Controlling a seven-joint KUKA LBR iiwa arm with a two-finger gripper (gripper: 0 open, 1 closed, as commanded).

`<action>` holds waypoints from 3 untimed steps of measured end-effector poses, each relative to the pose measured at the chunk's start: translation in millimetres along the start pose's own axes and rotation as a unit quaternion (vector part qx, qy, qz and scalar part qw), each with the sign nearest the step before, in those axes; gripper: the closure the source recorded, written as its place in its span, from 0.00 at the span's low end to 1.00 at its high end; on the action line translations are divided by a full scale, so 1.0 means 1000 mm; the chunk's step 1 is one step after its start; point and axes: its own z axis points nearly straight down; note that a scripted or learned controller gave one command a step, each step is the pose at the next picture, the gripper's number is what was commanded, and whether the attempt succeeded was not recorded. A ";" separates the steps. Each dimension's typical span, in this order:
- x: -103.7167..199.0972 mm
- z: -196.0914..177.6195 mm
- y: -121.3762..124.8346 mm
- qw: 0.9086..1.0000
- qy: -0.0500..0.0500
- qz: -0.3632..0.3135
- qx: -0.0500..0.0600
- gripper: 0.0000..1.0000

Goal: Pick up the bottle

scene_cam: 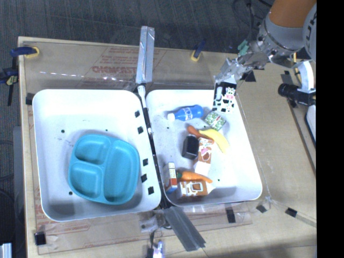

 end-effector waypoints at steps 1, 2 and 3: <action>0.000 0.000 0.000 1.000 0.000 0.000 0.000 0.00; 0.009 0.113 0.013 1.000 0.001 0.017 0.001 0.00; 0.011 0.230 0.015 0.998 -0.001 0.064 -0.001 0.00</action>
